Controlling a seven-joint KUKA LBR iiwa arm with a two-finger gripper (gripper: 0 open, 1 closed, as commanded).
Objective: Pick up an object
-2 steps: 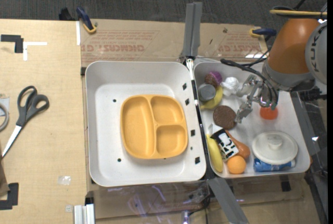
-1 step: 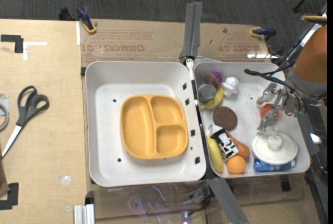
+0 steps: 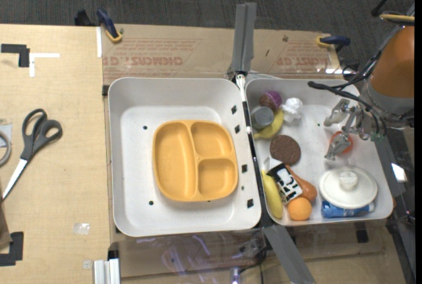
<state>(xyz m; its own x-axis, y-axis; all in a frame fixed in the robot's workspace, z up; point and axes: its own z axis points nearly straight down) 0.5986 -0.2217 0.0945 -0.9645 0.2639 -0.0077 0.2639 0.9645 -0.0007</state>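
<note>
- Currently at the approach stage: gripper (image 3: pixel 343 133) low over the far right part of the right bin (image 3: pixel 310 131), arm entering from the right.
- Opening of the gripper: cannot tell from this slant. Nothing visibly held.
- Small red item (image 3: pixel 341 142) directly at the gripper tip, either touching it or just beneath; cannot tell which. Judged the likeliest target.
- Other candidates in the same bin:
  - white lidded bowl (image 3: pixel 347 186), just nearer the camera than the red item
  - brown disc (image 3: pixel 285 149), mid-bin
  - banana (image 3: pixel 271 194), along the left wall
  - orange (image 3: pixel 299 209), at the near edge
  - black-and-white box (image 3: pixel 285 181), between banana and orange
- Left bin (image 3: pixel 132 144) with a yellow divided plate (image 3: pixel 196 159), well apart from the gripper.
- Risks, as judgement only:
  - Red item small and low: could be missed on closing, or nudged aside if the descent lands off-centre.
  - Bowl close by: could be clipped by a sideways correction, knocking the lid loose.
  - Right wall of the bin near the wrist: little room to reposition, contact with the rim possible.
  - Grasp not verifiable from this view; lift could come up with nothing.
</note>
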